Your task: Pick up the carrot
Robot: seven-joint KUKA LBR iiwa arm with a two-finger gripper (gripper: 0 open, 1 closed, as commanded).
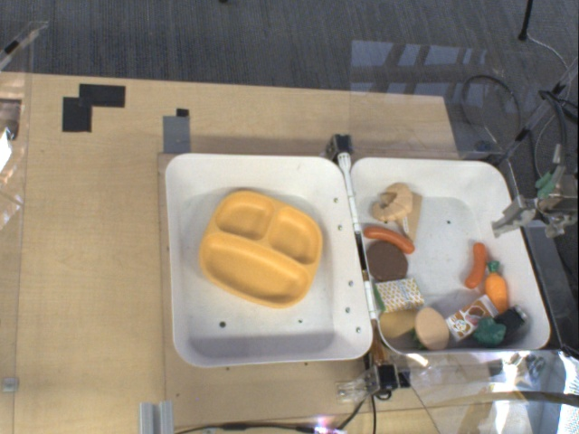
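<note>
The carrot (496, 293) is a short orange piece with a green top. It lies in the right bin (452, 181) near its right wall, just right of a small red-orange sausage (477, 265). The gripper (529, 213) shows as grey metal parts at the view's right edge, over the right bin's outer rim. It sits up and to the right of the carrot, clearly apart from it.
The right bin also holds a long sausage (389, 239), a brown patty (387, 260), a tan bread piece (392, 202), a cracker (399, 293), a round tan item (432, 328), a printed packet (469, 318) and a green item (491, 333). A yellow divided plate (262, 247) lies in the left bin (194, 333).
</note>
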